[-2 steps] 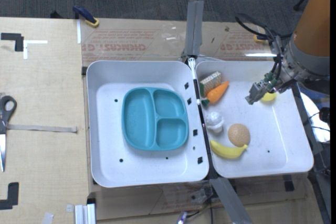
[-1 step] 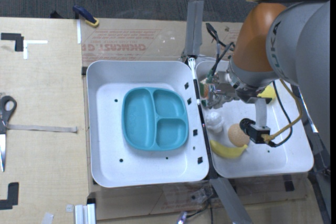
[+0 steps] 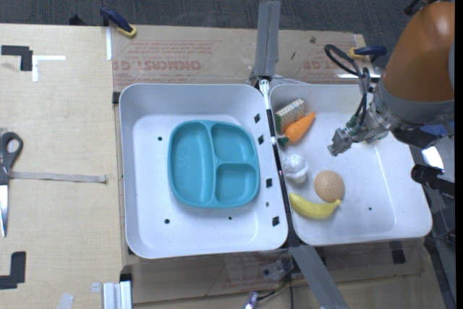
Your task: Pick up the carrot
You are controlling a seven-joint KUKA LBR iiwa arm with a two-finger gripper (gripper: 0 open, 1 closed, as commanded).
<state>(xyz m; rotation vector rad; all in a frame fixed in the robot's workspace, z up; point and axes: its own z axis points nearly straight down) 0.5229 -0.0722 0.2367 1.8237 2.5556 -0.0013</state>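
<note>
We see the carrot (image 3: 299, 126) in the right bin (image 3: 376, 224), up by the divider, touching a small striped block (image 3: 290, 111). The gripper (image 3: 340, 143) hangs over the same bin, right of the carrot and apart from it; can't tell its finger state. Blue tray (image 3: 214, 163) sits in the left bin (image 3: 141, 177).

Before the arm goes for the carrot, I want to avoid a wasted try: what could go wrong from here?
1. The carrot lies against the right bin's left wall, touching a small box; the fingers may strike the wall or catch the box instead.
2. The gripper sits to the carrot's right, off target, so a straight descent would probably miss.
3. The carrot lies at a slant and could roll away.
</note>
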